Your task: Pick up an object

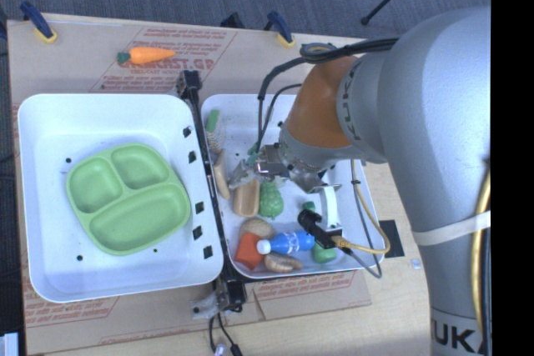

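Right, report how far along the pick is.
Done: the arm has reached into the right bin, and the gripper sits low among the toys by the tan piece. In hand: nothing visibly. Left: grasp and lift an object.

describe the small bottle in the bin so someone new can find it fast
Start at the right bin, the one the grey arm reaches into, and go to its near edge. The small bottle lies there on its side, between an orange block and a green item. It is the only blue thing there, with a white cap.
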Controlling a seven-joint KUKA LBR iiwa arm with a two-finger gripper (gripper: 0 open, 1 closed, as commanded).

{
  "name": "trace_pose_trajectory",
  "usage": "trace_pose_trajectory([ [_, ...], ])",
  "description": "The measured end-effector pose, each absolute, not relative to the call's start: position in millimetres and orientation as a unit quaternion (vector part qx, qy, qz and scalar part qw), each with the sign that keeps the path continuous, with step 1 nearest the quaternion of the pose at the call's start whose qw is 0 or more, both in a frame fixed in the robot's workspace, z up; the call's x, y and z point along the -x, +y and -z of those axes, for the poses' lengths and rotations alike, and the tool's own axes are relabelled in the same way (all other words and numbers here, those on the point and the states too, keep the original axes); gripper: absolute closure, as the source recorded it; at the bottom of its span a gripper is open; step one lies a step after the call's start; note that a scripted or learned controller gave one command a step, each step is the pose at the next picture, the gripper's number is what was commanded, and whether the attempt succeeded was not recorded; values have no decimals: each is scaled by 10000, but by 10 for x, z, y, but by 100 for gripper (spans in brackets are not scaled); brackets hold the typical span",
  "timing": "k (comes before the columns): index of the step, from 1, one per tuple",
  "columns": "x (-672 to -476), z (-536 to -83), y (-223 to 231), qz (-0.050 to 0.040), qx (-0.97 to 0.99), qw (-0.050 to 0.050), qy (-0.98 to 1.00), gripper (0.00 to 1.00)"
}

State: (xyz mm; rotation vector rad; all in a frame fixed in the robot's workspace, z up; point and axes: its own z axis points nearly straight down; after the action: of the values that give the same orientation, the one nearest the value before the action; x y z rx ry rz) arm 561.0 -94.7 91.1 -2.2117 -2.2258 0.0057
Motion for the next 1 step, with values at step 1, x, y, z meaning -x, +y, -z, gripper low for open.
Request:
trace_pose_trajectory([
  [1, -5616, -1016, -945, -21, 7029, 20, -7113, 100],
])
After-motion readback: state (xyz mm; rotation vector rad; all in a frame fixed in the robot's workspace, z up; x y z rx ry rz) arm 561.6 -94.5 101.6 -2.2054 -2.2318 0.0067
